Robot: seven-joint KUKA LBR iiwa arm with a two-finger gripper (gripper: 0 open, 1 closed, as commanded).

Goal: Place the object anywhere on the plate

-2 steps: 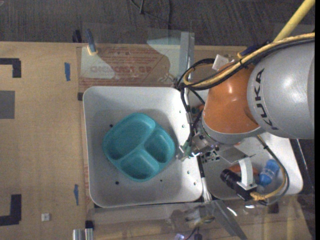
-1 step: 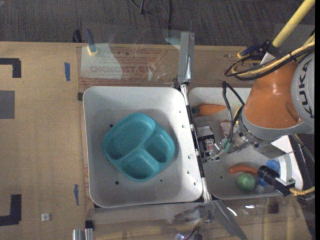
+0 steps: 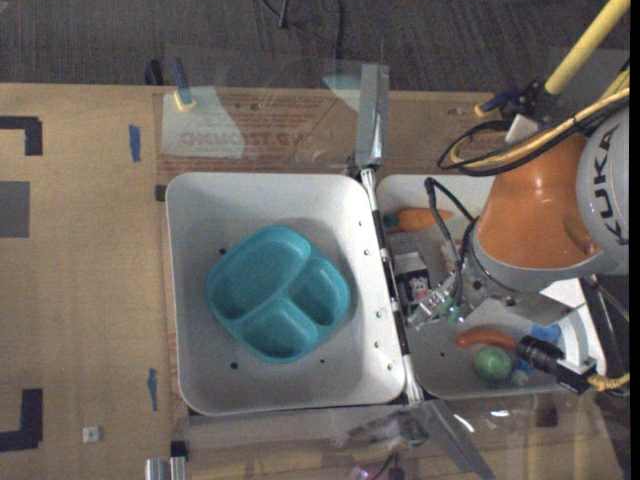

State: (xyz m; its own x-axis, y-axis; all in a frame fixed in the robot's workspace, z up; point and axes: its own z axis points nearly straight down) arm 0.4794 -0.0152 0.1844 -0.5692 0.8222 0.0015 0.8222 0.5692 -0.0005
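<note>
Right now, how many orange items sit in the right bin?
2 visible: an orange carrot-shaped piece near the shallow white right bin's far edge, an orange-red elongated piece beside the green ball. The arm may hide more.

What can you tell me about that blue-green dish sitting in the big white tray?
The teal plastic divided plate has three compartments, one large and two smaller, split by raised ridges, with rounded corners. It lies flat, turned at an angle, near the middle of the left shallow white bin, resting on its floor. Its compartments hold nothing and only the bin touches it.
</note>
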